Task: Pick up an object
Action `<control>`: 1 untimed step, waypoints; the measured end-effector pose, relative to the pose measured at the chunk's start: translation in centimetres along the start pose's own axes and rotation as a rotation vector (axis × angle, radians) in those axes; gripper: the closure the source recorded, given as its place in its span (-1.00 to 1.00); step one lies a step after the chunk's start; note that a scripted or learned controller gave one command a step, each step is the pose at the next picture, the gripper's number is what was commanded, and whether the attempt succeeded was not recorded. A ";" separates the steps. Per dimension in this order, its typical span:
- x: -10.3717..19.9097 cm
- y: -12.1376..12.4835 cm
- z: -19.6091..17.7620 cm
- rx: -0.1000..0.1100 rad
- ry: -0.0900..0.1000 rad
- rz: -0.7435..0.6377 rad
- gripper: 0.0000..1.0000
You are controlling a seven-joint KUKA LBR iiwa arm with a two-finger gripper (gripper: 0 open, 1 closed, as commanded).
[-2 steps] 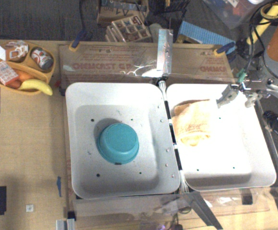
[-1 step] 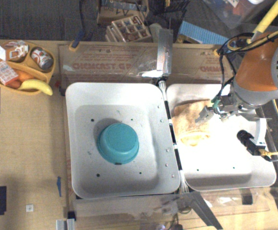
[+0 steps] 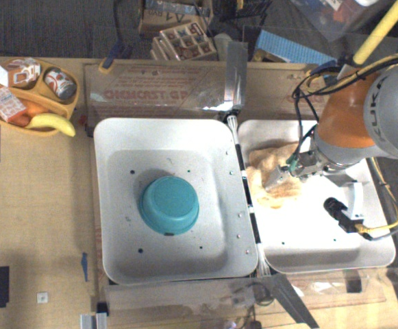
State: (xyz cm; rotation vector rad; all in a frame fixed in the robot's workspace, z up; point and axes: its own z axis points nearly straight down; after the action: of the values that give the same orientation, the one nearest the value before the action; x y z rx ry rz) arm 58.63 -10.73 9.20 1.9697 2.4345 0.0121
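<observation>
**Desk:** Where is your gripper just now?

**Me:** My gripper (image 3: 277, 179) is low over the right bin (image 3: 322, 252), toward its far left corner. It is directly above a pale tan lump (image 3: 259, 160) that lies close to the wall between the bins. The tip overlaps the lump from this camera. I can't tell if it is touching or just above.

**Desk:** Spread or pinching?

**Me:** I cannot tell. The tip is a grey blur against the tan, so I won't claim I have anything.

**Desk:** How does the lump lie?

**Me:** It looks soft and shapeless, with its longer run roughly along that dividing wall. Part of it shows beyond the tip and part on the nearer side, so I judge the tip is about mid-length. The move should be straight down, not sideways.

**Desk:** Anything else to go for?

**Me:** A teal bowl (image 3: 170, 204) sits upside down in the left bin (image 3: 109, 136), well apart from the gripper. The lump is the nearer target.
</observation>
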 end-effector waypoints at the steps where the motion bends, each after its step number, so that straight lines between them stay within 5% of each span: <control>1: -0.4 0.1 -1.1 -0.006 0.000 0.008 1.00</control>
State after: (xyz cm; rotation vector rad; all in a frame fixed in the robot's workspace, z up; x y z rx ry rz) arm 58.74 -11.06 10.32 1.9769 2.4234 0.0201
